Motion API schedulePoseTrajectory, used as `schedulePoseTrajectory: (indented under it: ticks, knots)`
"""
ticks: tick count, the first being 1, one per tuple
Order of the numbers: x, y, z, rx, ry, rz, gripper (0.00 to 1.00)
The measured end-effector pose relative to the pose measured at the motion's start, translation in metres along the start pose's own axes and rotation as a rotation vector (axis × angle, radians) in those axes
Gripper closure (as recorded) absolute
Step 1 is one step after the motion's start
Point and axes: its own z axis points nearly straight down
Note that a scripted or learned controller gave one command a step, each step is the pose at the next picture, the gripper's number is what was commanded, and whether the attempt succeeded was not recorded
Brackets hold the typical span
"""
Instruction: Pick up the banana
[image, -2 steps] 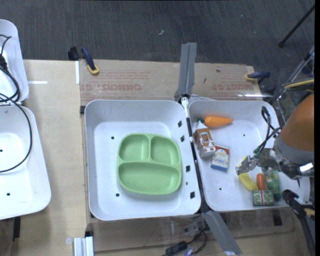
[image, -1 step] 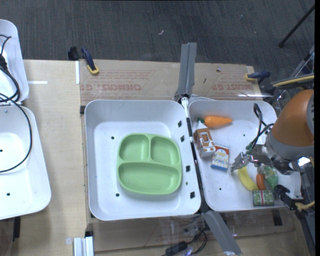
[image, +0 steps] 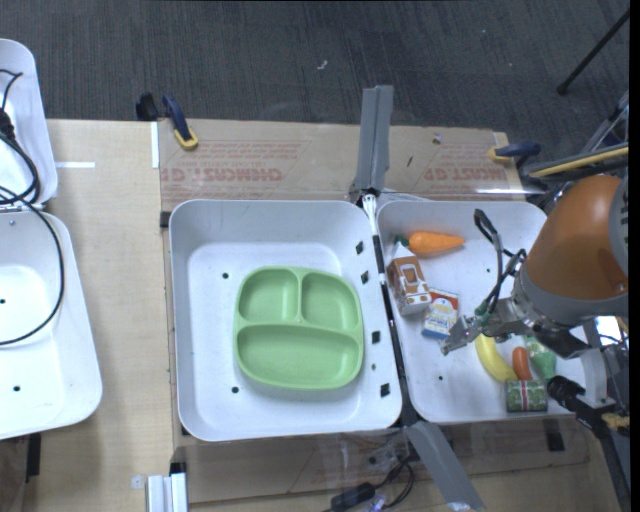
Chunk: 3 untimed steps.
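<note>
Orange-banded pincer (image: 468, 333) beside curved yellow banana (image: 492, 359)

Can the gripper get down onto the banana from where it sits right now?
Probably yes. The gripper hangs just left of the banana in the right bin, and the banana's top is uncovered. A red item lies close on its right, crowding that side.
</note>
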Motion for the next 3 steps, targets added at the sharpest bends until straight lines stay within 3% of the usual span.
schedulePoseTrajectory:
  ticks: [1, 2, 3]
  knots:
    - [-0.05, -0.017, 0.046, 0.0, 0.001, 0.051, 0.0]
    - [-0.05, -0.016, 0.038, 0.001, 0.001, 0.055, 1.0]
    - [-0.018, -0.012, 0.046, 0.0, 0.001, -0.026, 1.0]
